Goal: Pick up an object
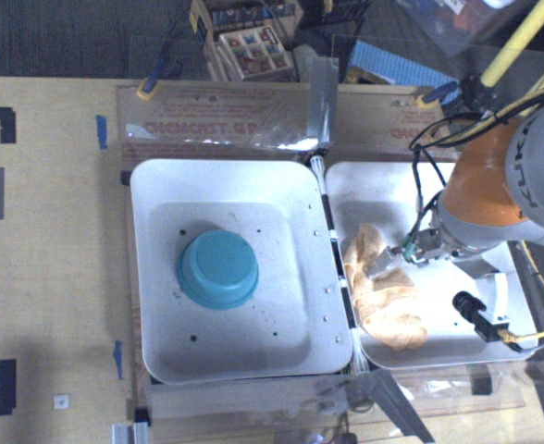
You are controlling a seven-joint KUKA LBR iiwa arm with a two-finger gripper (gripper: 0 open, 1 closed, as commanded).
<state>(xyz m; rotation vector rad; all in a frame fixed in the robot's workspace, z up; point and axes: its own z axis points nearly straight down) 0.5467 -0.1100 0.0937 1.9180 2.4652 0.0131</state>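
Crumpled tan cloth (pixel 389 299), soft and folded on itself in limp ridges, lies in the right bin (pixel 383 188) against its left wall. At the cloth's upper right edge sits the gripper (pixel 394 256), touching the fabric; whether it is clenched or released cannot be told. Smooth white plastic forms both bins. Upside down in the left bin (pixel 161 192) rests a round, glossy teal bowl (pixel 218 268).
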